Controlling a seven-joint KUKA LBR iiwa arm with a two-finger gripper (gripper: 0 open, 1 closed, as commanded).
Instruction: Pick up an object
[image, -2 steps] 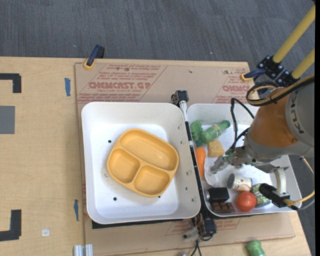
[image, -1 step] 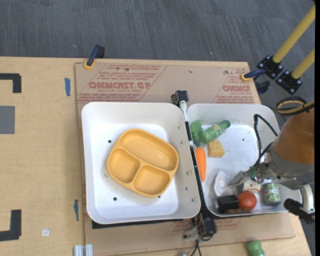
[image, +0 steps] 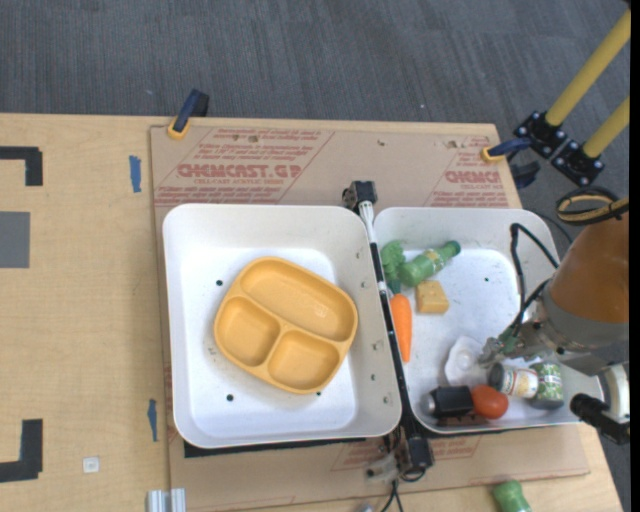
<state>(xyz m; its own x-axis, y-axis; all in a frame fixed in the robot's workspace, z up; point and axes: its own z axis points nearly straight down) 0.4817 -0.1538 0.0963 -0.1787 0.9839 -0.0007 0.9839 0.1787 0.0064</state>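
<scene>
Lying in the right bin near its front edge, a small bottle sits beside a red tomato. Just above it the gripper hovers; its opening I cannot tell. A yellow divided plate fills the left bin.

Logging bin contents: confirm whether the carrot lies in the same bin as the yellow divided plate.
No. The carrot lies in the right bin, while the yellow divided plate sits in the left bin.

Glossy yellow plastic tray in smooth white plastic bin.
</scene>
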